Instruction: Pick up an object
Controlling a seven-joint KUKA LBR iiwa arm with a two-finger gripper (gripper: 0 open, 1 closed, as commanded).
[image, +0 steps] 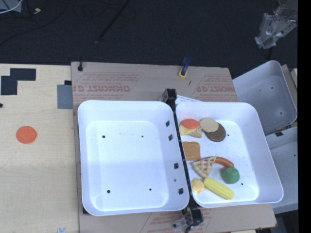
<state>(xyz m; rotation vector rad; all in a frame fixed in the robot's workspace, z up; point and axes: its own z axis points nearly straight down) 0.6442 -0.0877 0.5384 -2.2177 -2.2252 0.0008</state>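
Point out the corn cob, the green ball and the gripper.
corn cob (218, 188): camera view, middle of the cob.
green ball (231, 174): camera view, top of the ball.
gripper (266, 39): camera view, its lower end.

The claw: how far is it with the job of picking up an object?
Nothing looks done yet. The claw hangs at the top right, far above and behind the right bin, and I see nothing between its fingers. All the toy food, such as the corn, the green ball and the waffle slice, lies in that bin. Left to do: come down over one piece, grip it and lift it.
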